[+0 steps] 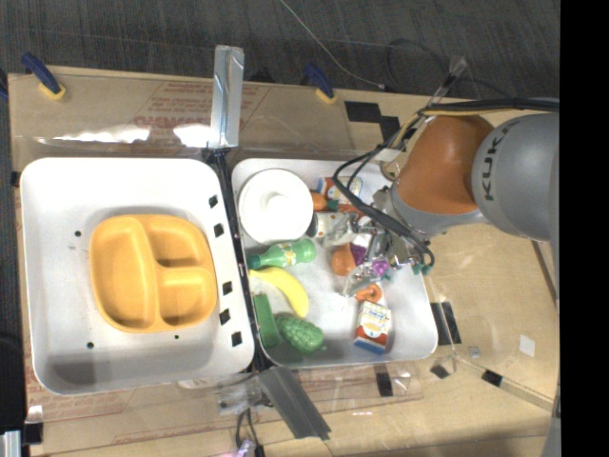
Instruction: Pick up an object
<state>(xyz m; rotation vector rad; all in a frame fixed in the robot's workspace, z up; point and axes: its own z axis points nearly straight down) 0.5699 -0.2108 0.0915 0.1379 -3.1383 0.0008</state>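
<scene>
While the arm reaches in from the right, findings run from the near edge of the bench to the far edge:

Near bench edge: grey bracket [295, 403] at the junction of the two bins.
Right bin [419, 336], near end: small carton [374, 324], green knobbly item [300, 334], banana [288, 288].
Right bin, middle: green bottle [284, 253]; orange item [342, 260] just beside the gripper [366, 260].
Gripper: low over the clutter in the right bin; whether it is spread or pressed together cannot be told, as cables and small items mask it.
Right bin, far end: white bowl [276, 205].
Left bin [48, 255]: yellow divided tray [152, 270], well apart from the arm.
Step in hand: judged as the descent or grasp attempt; nothing visibly held.
Next move: judged to call for closing on a single item, then a straight lift clear of neighbours.
</scene>
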